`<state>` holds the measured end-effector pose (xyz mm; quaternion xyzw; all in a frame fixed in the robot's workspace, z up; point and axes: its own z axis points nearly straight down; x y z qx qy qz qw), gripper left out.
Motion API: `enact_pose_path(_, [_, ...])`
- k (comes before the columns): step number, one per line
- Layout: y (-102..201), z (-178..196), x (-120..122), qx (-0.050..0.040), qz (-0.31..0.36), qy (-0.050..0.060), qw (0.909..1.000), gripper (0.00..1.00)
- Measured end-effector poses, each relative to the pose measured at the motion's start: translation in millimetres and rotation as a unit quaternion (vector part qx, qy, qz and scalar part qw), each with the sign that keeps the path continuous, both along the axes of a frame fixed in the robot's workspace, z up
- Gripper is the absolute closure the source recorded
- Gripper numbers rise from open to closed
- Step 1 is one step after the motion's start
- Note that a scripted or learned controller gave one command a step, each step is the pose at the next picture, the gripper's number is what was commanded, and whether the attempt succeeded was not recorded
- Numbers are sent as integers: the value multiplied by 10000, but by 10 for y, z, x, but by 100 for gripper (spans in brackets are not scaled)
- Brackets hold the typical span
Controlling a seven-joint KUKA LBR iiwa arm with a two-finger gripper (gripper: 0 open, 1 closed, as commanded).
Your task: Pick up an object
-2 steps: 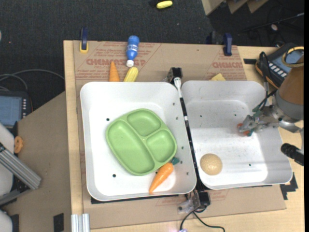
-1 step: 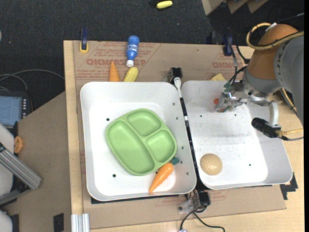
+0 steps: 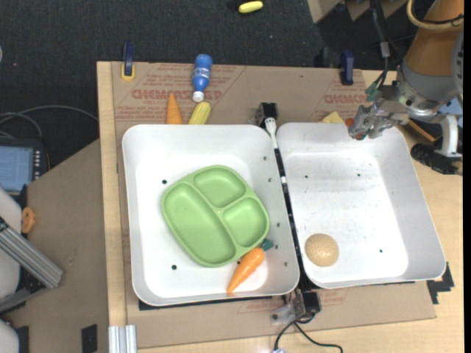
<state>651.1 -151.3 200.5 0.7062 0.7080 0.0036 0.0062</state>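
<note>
In the left bin [image 3: 140,197] a plate [image 3: 214,215] lies with a carrot [image 3: 246,268] at its near edge, while the bun [image 3: 321,248] sits near-left in the right bin [image 3: 412,219], diagonally across from the gripper [image 3: 366,126] at the far rim.

Both white bins [image 3: 346,197] appear smooth, glossy plastic. The green divided plate [image 3: 215,215] looks matt plastic. The bench surface [image 3: 243,87] is printed brown cardboard.

Tan ball [image 3: 321,248], right bin's [image 3: 412,197] front
</note>
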Motion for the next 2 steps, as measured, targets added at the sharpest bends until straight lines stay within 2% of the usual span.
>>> enact_pose_path(1, [419,-53,-596,33,1,96,9999,100])
enact_pose_path(2, [1074,122,-824,41,22,85,10000,100])
